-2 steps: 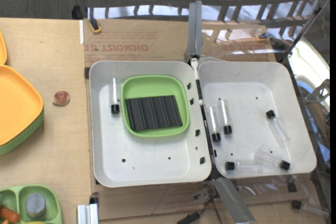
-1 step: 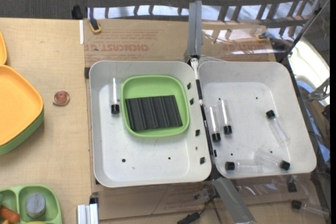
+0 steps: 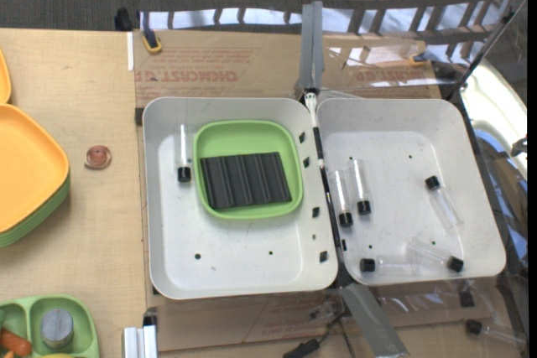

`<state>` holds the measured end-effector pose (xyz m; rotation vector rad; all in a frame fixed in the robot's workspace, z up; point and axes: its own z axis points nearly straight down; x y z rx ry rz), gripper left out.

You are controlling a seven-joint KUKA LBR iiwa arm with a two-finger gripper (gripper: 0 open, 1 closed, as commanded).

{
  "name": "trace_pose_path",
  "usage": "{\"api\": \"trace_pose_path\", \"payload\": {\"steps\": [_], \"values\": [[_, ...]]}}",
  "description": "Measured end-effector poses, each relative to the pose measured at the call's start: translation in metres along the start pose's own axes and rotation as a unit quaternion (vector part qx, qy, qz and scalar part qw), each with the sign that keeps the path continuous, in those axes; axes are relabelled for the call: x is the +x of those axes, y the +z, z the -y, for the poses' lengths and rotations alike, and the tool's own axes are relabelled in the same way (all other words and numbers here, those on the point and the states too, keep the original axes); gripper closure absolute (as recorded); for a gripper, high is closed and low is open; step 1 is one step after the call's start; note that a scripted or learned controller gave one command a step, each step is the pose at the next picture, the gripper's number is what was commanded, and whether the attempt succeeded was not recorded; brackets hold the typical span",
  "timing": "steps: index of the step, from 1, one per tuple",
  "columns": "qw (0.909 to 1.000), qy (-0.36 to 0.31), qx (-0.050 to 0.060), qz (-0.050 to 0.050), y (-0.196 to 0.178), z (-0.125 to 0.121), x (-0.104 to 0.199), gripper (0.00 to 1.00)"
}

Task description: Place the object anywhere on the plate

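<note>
Left bin [image 3: 168, 264]: plate [image 3: 246, 168] far-centre carries a dark ridged block [image 3: 243, 179]; one tube [image 3: 183, 155] just left of it. Near half open to my fingers (right bin's tubes [image 3: 352, 190] scattered).

A stack of orange plates [image 3: 29, 172] lies at the left edge of the wooden bench [image 3: 101, 247], with a small reddish round piece [image 3: 98, 156] just to its right. At the lower left corner sits a green compartment tray [image 3: 46, 327] holding a grey round item [image 3: 56, 326]. Flattened cardboard [image 3: 218, 71] lies behind the 2 bins, and a metal frame [image 3: 403, 12] stands at the upper right.
</note>
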<state>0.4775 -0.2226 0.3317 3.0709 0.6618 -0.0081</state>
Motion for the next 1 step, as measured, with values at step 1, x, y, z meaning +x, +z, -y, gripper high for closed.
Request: {"api": "trace_pose_path", "payload": {"steps": [1], "values": [[0.9985,0.054,0.001,0.001,0.0210,-0.0047,0.0108,0.00]]}}
